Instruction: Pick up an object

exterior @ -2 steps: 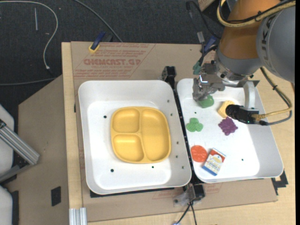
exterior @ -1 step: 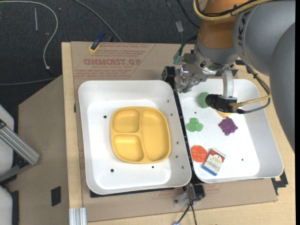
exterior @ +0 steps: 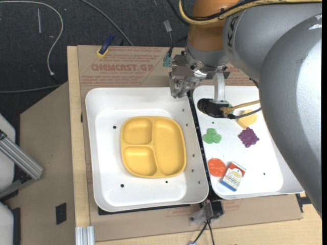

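My gripper (exterior: 180,91) hangs over the back right corner of the left bin (exterior: 102,137), close to the wall between the two bins. No object shows in it. A yellow divided plate (exterior: 153,147) lies flat in the middle of the left bin. The right bin (exterior: 271,180) holds a green toy (exterior: 211,136), a purple bunch of grapes (exterior: 248,136), a red-orange round piece (exterior: 216,166), a small white, blue and red carton (exterior: 234,175) and a yellow piece (exterior: 248,119) that is partly hidden by a cable.
The grey arm covers the right side and the back of the right bin. Both bins rest on a brown cardboard sheet (exterior: 127,65). A blue clip (exterior: 106,45) sits at its back edge. Loose cables lie on the dark floor at the left.
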`<state>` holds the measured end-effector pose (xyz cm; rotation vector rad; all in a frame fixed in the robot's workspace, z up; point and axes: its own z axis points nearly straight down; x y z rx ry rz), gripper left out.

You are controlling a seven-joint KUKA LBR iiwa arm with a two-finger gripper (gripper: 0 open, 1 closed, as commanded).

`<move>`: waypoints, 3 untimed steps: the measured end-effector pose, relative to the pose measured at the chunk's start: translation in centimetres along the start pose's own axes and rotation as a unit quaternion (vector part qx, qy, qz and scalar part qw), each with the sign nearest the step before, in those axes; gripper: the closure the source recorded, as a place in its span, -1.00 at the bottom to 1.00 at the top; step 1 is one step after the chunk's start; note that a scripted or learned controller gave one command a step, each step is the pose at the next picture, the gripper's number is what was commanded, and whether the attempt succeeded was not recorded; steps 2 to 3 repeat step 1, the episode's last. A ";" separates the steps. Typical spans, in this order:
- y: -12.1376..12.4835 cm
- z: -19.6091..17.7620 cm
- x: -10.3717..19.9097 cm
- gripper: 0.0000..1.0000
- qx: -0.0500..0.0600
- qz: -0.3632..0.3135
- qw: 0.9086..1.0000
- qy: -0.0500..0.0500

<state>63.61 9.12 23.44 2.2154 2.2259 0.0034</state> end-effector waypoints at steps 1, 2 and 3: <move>-0.1 -0.1 -0.2 -1.00 0.000 0.001 1.000 0.000; -0.1 -0.1 -0.2 -1.00 0.000 0.001 1.000 0.000; -0.1 -0.1 -0.2 -1.00 0.000 0.001 1.000 0.000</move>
